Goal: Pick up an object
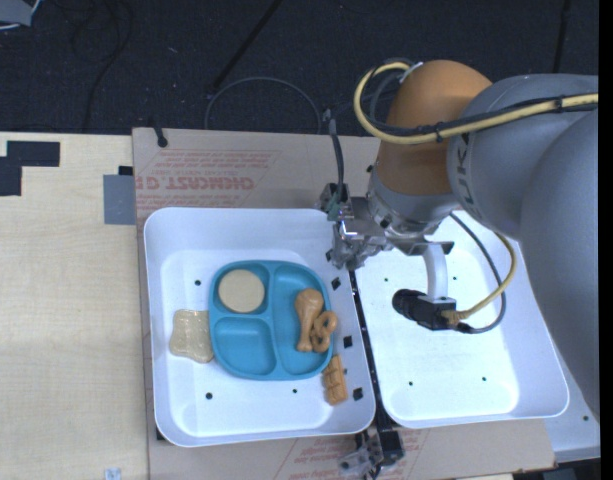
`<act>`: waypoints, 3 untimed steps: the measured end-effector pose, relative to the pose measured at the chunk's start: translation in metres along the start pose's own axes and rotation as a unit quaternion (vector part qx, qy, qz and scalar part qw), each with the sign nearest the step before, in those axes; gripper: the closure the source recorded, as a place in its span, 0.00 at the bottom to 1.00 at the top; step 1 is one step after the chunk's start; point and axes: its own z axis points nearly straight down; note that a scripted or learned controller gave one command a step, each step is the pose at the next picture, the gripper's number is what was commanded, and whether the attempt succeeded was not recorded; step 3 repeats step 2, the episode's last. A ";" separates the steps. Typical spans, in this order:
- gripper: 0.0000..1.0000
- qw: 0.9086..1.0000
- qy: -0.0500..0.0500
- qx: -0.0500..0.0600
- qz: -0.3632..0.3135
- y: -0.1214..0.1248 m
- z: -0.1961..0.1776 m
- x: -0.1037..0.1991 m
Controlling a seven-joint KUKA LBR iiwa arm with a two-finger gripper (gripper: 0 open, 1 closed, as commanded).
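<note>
In the left bin (176, 408) lies a blue divided plate (248, 348). It holds a round tan disc (240, 290), a toy drumstick (309, 313) and a small pretzel (325, 328). A pale bread piece (192, 335) rests against the plate's left edge. A small orange-brown piece (334, 379) lies off the plate's lower right corner. My gripper (344, 240) hangs over the upper part of the ridge between the two bins, above and to the right of the drumstick and apart from every object. Nothing shows in its grasp.
The right bin (486, 388) lies under the arm's wrist, with a black cable fitting (424, 309) and a yellow cable (491, 298) hanging over it. Brown cardboard (236, 173) lies behind the bins. The pale bench top (61, 318) spreads to the left.
</note>
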 end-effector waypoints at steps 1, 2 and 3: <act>1.00 1.000 0.000 -0.001 0.001 0.009 0.001 0.042; 0.00 1.000 -0.001 0.000 0.001 0.008 0.001 0.041; 0.00 1.000 -0.001 0.000 0.001 0.008 0.001 0.041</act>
